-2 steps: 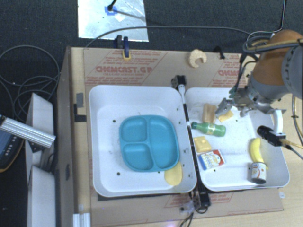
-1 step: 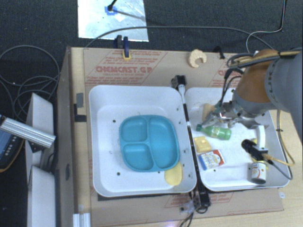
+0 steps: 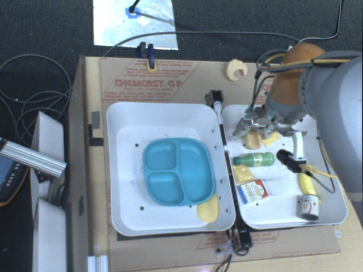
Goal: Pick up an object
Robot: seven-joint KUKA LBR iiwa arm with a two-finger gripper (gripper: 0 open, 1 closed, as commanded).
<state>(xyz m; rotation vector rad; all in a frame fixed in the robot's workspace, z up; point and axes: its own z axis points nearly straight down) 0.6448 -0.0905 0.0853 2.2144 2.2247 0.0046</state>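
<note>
Two bins side by side: the left bin (image 3: pixel 122 152) has a blue divided plate (image 3: pixel 178 171) with a yellow piece (image 3: pixel 208 210) touching its lower corner. The right bin (image 3: pixel 334 208) holds the clutter: green bottle (image 3: pixel 255 160), small carton (image 3: pixel 252 191), a banana (image 3: pixel 307 183), a can (image 3: pixel 308 207). The gripper (image 3: pixel 253 126) is down at that bin's top, right over a tan object (image 3: pixel 252 140). Can't tell how its jaws stand. I'd say it's in the reach-and-grasp step; next it needs to close on the tan thing and lift straight up
</note>
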